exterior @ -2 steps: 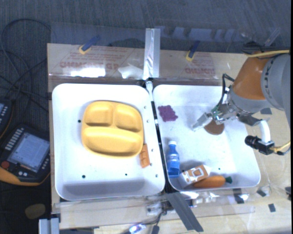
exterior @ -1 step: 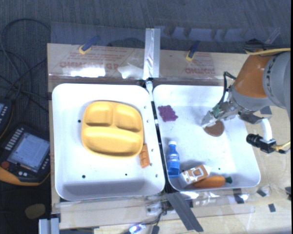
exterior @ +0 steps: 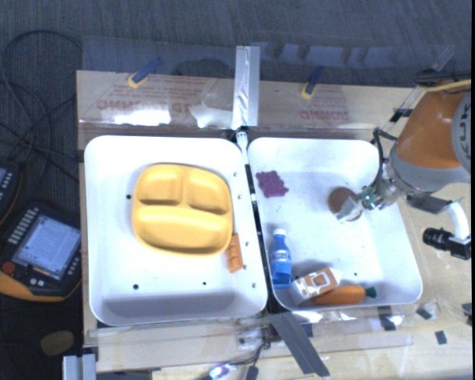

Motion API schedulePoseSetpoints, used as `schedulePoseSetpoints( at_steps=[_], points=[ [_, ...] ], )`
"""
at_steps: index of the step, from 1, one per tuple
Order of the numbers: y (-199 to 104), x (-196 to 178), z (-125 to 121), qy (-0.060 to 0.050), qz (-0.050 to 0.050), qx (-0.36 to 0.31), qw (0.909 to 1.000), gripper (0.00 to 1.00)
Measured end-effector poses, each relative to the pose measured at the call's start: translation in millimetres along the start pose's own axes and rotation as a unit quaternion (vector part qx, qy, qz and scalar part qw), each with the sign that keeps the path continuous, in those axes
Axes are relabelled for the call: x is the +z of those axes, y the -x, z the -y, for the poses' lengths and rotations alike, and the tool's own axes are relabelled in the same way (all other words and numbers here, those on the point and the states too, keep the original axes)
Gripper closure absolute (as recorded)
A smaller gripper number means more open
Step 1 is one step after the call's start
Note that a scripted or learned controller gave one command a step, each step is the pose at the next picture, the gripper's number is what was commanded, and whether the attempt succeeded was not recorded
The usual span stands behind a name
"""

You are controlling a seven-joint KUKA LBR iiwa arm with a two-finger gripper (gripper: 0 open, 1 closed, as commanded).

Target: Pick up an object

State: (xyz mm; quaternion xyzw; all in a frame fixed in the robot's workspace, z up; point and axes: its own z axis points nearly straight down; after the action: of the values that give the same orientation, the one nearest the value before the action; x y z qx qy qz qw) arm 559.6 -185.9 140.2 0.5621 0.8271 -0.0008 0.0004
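Blue bottle [exterior: 280, 258] label unreadable; carton [exterior: 316, 282] print illegible.

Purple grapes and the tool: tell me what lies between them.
Camera view: bare white bin floor separates the purple grapes from the tool; nothing lies there.

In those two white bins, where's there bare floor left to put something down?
Right bin: bare middle, between the purple grapes, blue bottle and end effector. Its front edge is crowded: bottle, small carton, carrot. Left bin: bare strip in front of the yellow tray.
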Motion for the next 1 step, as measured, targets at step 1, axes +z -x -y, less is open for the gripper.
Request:
schedulePoseSetpoints(
  at_steps=[1],
  points=[
    [-65.3,-59.3,-76.6,0.001,-0.001,-0.074,0.9972,1.00]
  ],
)
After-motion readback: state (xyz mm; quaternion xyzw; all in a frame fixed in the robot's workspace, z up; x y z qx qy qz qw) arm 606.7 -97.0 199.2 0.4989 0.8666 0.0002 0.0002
